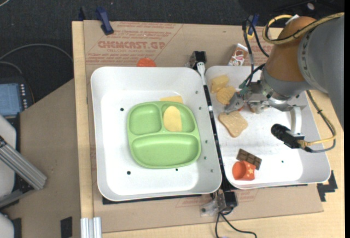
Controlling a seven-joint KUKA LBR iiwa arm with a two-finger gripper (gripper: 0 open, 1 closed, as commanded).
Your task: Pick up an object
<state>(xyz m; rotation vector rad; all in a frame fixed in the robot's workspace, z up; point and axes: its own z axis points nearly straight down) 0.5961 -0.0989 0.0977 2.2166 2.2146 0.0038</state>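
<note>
Robotics lab, cardboard-topped bench (164, 40) w/ clamped white bins (104, 122), loose cables (229, 220), grey industrial arm (322, 51), dark carpet
</note>
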